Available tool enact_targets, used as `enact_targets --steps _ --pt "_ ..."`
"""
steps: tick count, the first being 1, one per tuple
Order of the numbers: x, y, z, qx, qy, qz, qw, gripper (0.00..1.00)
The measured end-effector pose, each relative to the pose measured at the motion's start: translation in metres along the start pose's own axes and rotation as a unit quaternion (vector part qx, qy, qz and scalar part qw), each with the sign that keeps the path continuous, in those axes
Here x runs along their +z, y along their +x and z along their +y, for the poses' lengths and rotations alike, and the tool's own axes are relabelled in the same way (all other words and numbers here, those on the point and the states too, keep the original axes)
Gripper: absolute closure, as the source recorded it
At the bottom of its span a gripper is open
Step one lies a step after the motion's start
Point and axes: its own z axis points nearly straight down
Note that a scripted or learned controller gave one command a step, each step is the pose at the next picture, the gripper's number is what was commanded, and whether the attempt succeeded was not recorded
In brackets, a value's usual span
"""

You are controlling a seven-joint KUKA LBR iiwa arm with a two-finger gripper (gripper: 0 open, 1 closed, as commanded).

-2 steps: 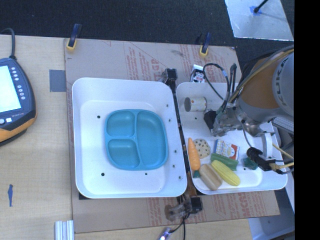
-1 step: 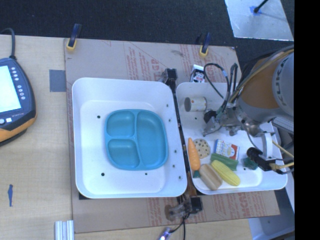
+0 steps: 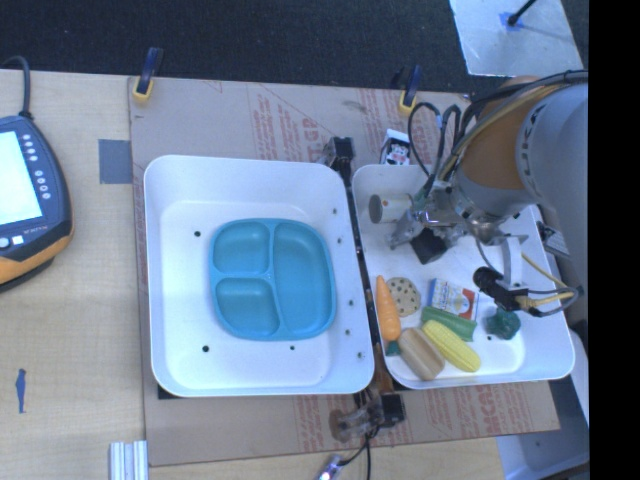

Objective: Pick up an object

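Over the right bin (image 3: 540,363), your pincer (image 3: 428,236) hangs low, its state impossible to tell from above. Toy food lies just toward the near rim: carrot (image 3: 386,308), corn (image 3: 452,346), cookie (image 3: 403,291). Pick one, centre over it, then descend straight.

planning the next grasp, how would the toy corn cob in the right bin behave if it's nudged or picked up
The corn cob looks rounded and elongated, so a sideways nudge would probably roll it. It lies against the brown roll-shaped toy, which may block rolling that way. Its smooth, plastic-looking surface could slip from a pinch; it is probably light and stiff.
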Motion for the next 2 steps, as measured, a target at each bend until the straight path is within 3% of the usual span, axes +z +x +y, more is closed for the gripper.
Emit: enact_targets --steps 1,2 --pt "-0.01 -0.001 0.0 0.0 0.002 0.0 1.0 1.0" --pt "-0.11 0.054 -0.024 0.001 -0.002 0.001 1.0 1.0"
